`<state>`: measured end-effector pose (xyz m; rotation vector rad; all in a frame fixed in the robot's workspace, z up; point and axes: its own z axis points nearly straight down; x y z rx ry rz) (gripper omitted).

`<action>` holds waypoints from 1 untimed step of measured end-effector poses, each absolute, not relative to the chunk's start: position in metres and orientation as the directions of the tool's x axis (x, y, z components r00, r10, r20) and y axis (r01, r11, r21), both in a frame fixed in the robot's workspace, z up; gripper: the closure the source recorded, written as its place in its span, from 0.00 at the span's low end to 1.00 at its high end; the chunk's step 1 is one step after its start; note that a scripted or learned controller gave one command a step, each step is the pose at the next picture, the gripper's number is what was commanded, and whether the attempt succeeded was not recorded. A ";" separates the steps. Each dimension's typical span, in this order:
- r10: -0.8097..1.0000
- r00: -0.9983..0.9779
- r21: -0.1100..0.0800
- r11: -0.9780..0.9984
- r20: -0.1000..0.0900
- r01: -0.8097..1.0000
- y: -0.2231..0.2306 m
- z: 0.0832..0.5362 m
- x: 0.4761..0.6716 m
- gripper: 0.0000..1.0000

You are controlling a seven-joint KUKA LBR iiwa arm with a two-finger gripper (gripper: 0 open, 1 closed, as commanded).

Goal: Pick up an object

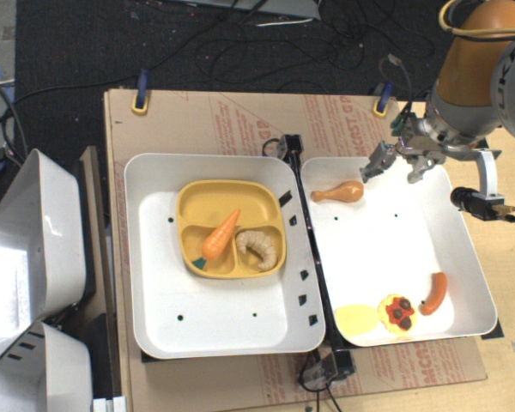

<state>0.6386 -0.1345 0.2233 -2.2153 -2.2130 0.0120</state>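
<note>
On the left side of the bench stands the left white bin. In it lies a yellow plate with compartments. A toy carrot lies across the plate, tilted, with its tip pointing up and to the right, and just beside it on the right, in the lower right compartment, is a pale toy shrimp, curled.

The right white bin touches the left one along the middle edge. Near its upper left corner lies a toy chicken drumstick (light orange, with the thin end pointing left). At the lower edge of this bin there are a flat yellow piece, then a small yellow piece with red and dark spots just beside it, and then a toy sausage, tilted.

The gripper hangs over the upper edge of the right bin, up and to the right of the drumstick, close to it but not touching. The jaws stand apart, released, with nothing between them.
</note>
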 end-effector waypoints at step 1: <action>1.000 -0.001 0.000 0.001 0.000 1.000 -0.134 0.231 0.641 0.00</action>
